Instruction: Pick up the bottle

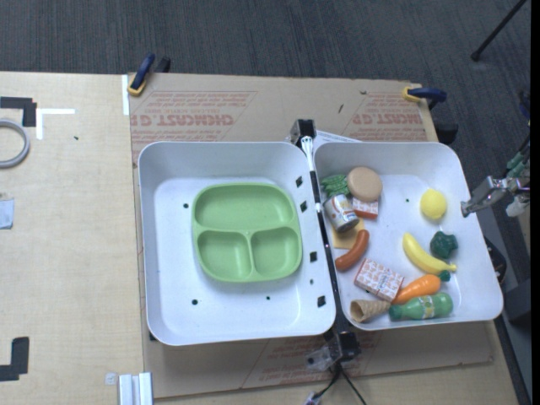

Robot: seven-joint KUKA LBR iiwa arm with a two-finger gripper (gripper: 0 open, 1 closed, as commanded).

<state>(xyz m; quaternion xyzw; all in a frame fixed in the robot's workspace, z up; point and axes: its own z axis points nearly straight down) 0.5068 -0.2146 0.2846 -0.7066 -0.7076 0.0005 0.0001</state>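
Observation:
The bottle (422, 309) is green with a yellowish label. It lies on its side in the front right corner of the right bin (472, 175), close to the front wall. An orange carrot (418, 288) lies right against its upper side, and a cone (368, 311) sits just to its left. My gripper (484, 197) is a small metal part at the view's right edge, over the right rim of that bin. It is level with the lemon (433, 204) and well behind the bottle. Nothing shows in its grasp.
The right bin also holds a banana (424, 256), broccoli (444, 244), a red box (378, 279), a sausage (352, 250), a can (341, 213) and a burger bun (365, 183). The left bin (160, 302) holds a green divided plate (247, 231).

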